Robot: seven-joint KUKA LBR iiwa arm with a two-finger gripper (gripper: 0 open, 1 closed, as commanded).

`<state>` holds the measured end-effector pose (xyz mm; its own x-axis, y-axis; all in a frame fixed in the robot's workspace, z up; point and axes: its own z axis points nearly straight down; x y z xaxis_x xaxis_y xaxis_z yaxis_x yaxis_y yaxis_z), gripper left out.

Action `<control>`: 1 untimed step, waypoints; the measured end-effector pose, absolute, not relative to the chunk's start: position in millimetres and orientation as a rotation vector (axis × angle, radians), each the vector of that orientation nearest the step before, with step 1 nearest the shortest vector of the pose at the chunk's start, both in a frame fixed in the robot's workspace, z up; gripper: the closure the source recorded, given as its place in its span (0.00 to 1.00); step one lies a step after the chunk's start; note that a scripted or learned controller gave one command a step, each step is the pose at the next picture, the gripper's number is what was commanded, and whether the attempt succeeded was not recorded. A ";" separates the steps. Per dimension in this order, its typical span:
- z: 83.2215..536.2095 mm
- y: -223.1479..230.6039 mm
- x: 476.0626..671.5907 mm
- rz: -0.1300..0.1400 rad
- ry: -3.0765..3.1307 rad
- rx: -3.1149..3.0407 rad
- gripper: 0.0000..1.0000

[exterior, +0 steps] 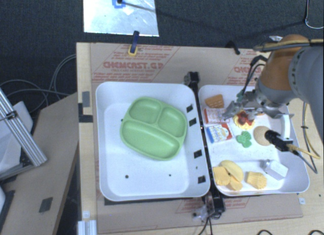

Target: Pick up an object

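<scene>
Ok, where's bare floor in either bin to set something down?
Left bin: open floor along the near edge below the green divided plate, and a strip down its left side. Right bin: crowded; the pincer sits over the red and yellow toy, with the banana and yellow pieces near. One small gap lies between the green toy and the banana.

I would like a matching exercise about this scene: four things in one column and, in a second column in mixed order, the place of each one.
Things:
1. green divided plate
2. yellow banana
3. green toy
4. orange cracker

Places:
A. far corner of the right bin, next to the divider
B. middle of the right bin
C. left bin
D. near edge of the right bin

Pairs: 1-C, 2-D, 3-B, 4-A
</scene>
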<state>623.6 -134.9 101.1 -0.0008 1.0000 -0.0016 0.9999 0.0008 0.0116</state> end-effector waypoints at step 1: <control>110.8 -136.6 624.3 0.011 2.210 2.210 1.00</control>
